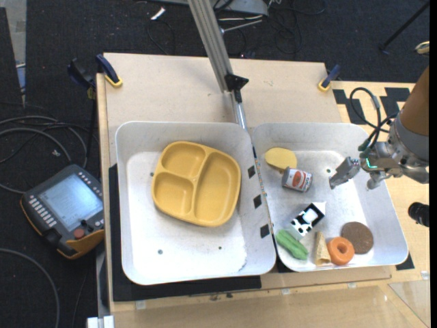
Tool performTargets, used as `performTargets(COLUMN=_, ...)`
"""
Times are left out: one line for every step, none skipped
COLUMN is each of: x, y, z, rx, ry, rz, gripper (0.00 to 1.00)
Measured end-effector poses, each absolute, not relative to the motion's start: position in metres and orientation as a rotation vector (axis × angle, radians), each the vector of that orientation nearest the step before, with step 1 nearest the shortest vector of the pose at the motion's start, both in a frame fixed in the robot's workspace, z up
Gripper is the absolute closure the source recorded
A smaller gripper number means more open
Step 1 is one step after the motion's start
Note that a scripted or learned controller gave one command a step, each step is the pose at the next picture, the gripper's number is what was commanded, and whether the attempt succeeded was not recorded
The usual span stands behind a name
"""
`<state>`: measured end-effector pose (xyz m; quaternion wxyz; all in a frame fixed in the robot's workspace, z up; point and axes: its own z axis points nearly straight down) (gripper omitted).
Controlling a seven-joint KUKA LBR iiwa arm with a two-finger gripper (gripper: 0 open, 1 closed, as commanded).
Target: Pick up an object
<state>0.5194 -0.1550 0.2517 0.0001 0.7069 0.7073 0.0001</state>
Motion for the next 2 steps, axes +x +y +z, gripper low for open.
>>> performTargets(x=0.515, y=-0.155, z=0.208, rx=2.225, ry=2.223, rz=-0.004, gripper=0.00)
performTargets(x=0.509, y=-0.146, z=0.158, rx=2.225, ry=2.225, rz=-0.004, gripper=0.00)
